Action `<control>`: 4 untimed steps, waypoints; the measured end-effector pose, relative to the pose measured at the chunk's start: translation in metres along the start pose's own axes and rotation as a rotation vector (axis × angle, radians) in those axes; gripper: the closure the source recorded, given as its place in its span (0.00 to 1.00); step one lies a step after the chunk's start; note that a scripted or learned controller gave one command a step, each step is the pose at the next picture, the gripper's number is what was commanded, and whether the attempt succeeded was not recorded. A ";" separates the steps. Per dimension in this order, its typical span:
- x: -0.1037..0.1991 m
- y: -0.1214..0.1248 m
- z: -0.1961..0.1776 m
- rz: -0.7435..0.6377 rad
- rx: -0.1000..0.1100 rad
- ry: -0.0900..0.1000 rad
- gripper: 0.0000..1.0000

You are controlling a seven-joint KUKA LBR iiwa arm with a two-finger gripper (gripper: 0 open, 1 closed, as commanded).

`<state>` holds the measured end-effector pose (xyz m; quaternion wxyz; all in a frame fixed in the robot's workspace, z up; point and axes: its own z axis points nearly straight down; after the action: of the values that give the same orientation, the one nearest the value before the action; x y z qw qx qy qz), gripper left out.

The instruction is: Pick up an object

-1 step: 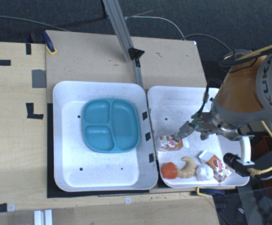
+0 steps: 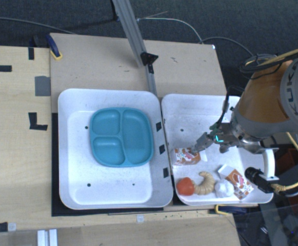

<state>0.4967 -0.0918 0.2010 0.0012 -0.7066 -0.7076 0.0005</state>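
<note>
1. L bin [image 2: 72,152]: a teal divided plate [image 2: 122,137] was seen lying flat.
2. R bin [image 2: 190,109]: a snack packet [image 2: 186,157] was noted mid-bin, with a red tomato [image 2: 186,186], croissant [image 2: 205,183], white item [image 2: 222,189] and 2nd packet [image 2: 239,182] along the near edge.
3. Gripper [image 2: 199,143] was positioned just above-right of the snack packet; finger state could not be determined.

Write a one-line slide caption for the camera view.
Gripper reaches over a food packet in the right bin; a blue divided plate sits in the left bin.
</note>
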 end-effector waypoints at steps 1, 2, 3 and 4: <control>0.002 0.007 0.059 0.000 0.006 0.000 0.00; 0.001 0.012 0.088 0.000 -0.015 -0.001 0.00; -0.003 0.014 0.077 0.005 -0.024 -0.009 1.00; -0.003 0.005 0.027 0.001 -0.005 -0.002 1.00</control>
<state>0.5012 -0.0947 0.1743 -0.0010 -0.7068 -0.7074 -0.0006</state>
